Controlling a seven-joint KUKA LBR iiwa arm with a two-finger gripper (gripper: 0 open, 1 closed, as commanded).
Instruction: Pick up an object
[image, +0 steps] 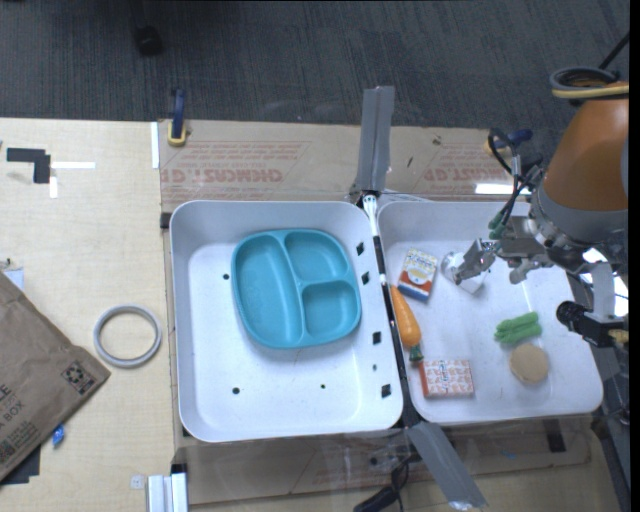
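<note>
The right bin (560, 405) holds several small objects. A white, orange and blue carton (418, 274) lies near its left wall, and an orange carrot (405, 317) sits along that wall. A red and white box (446, 378) rests near the front. A green pod-like toy (518, 327) and a tan round bun (529, 364) lie at the right. My gripper (468, 268) hangs over the back middle of this bin, just right of the carton and apart from it. Nothing shows in its grasp.
The left bin (200, 400) holds a blue divided plate (296, 288). The grey arm with its orange band (590, 150) comes in over the right bin's back right corner. A tape ring (127, 333) and a brown paper bag (35, 370) lie on the bench at the left.
</note>
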